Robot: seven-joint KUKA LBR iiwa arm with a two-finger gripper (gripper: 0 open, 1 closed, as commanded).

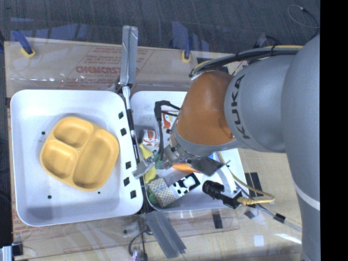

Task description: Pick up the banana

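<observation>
Overhead view of the worktop (65, 64). Left bin (27, 145): a yellow three-compartment plate (80, 152) lies at its centre. Right bin (144, 105): the arm (261, 107) reaches in from the right, its orange band (204, 110) above cluttered items. The gripper (163, 165) sits low among them; its opening cannot be told. A yellow shape (148, 151), possibly the banana, lies near the bin's left wall.

Arm (283, 97): thick, rounded grey casing with a smooth matt finish. Orange band (204, 110): glossy, bulbous, set above the wrist. Marking: "KUKA" in dark capitals (238, 110) on the grey shell beside the orange band. Cables (244, 53): black and yellow, running along the top of the orange section. Wrist fittings (187, 159): metallic grey, partly shadowed.
</observation>
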